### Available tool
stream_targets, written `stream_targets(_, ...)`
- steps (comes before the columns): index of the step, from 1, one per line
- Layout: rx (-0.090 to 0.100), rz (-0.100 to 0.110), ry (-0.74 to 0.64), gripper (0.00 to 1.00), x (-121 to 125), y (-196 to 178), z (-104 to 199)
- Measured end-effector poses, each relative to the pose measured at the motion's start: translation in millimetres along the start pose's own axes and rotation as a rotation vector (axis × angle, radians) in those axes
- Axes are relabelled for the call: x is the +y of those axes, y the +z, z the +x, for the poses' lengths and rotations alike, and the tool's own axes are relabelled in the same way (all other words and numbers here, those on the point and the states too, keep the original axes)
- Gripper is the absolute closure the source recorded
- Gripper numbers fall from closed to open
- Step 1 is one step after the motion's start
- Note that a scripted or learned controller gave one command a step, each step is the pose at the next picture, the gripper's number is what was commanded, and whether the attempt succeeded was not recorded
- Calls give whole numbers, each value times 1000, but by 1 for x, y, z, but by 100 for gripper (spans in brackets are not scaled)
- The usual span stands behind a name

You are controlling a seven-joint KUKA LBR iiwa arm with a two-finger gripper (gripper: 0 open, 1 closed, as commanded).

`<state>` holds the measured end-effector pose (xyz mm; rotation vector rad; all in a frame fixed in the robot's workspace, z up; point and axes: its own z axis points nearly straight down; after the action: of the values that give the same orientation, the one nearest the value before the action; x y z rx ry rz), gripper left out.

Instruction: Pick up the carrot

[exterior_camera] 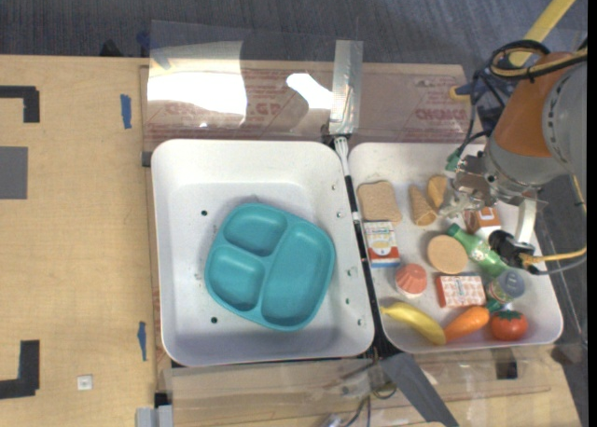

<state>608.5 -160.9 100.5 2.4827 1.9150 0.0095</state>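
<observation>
Carrot (466,322) lies just right of the banana (416,322). Up and right of the banana hangs the gripper (469,199), its grip unreadable.

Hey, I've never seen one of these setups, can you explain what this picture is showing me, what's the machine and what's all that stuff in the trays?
One camera looks down at a slant on a bench. The grey and orange machine at the right is a robot arm, its gripper low over the right bin. That bin holds toy food: a carrot at its front edge, between a banana and a tomato, plus a bread slice and a green bottle. The left bin holds a teal divided plate. I see nothing held.
</observation>
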Motion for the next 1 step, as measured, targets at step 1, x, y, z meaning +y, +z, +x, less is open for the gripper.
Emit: stream_targets(1, 3, 3, -2, 0, -1, 1, 2)
